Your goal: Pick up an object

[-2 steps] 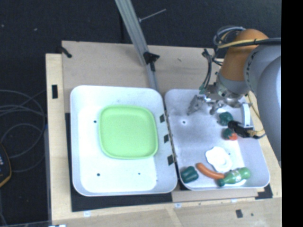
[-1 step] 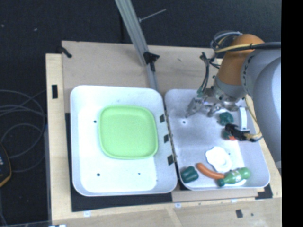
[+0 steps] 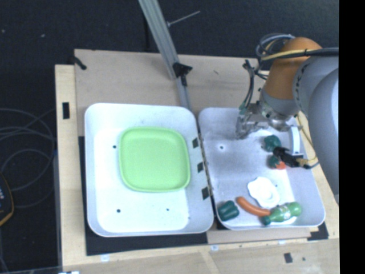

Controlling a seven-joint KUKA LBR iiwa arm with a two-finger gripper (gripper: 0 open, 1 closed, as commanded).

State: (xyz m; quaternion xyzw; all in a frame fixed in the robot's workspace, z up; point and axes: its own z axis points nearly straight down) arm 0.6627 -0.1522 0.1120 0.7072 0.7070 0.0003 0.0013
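My gripper [image 3: 245,129] hangs low over the back of the right bin [image 3: 228,170], above bare floor, with nothing seen between its fingers. Just right of it lies a small teal object [image 3: 271,142], and a little red piece [image 3: 278,164] sits nearer the front. At the front of this bin are a white fried-egg toy [image 3: 263,191], an orange carrot-like stick [image 3: 251,205], a green bottle-shaped toy [image 3: 283,211] and a dark green block [image 3: 228,210].
The left bin [image 3: 102,210] holds a light green square plate [image 3: 154,158]. A grey metal pole [image 3: 162,33] slants up from the bench behind the bins. The arm's grey and orange body covers the right bin's far right corner.
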